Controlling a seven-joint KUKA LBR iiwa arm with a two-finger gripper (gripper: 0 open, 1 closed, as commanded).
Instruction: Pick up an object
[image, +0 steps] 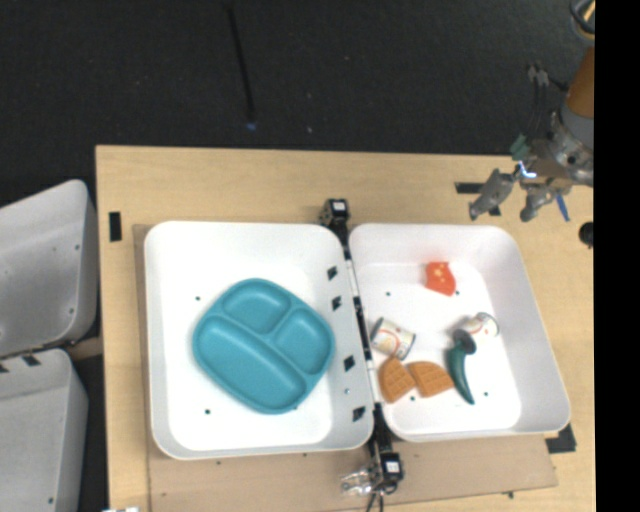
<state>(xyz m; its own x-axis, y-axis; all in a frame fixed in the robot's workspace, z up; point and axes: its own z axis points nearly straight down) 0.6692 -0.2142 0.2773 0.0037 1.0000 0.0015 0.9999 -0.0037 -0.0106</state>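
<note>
The blue divided plate (263, 344) is noted in the left bin (160, 300), far to the left of the pincer and well below it in the camera view; it lies flat and broad, and is judged a poor candidate.

The small objects are found in the right bin (500, 250), all below and to the left of the pincer. Farthest left, beside the divider between the bins, a small white cylinder (393, 339) lies on its side. Just below it two tan waffle-like pieces (413, 380) lie flat, touching one another. An orange-red block (439, 277) sits alone toward the bin's far side; of all the objects it is the nearest to the pincer, down and to the left of it, with bare bin floor around it. A teal curved piece (462, 366) with a white rounded end lies to the right of the waffle pieces, more nearly straight below the pincer, its long axis running roughly up-down in the frame.

The pincer (515, 195) is seen above the table (300, 185), beyond the far right corner of the right bin, well apart from every object. Its two fingers are spread, nothing between them.

Judgement: the coming move is expected to turn on travel down-left into the right bin; the orange-red block is nearest.
</note>
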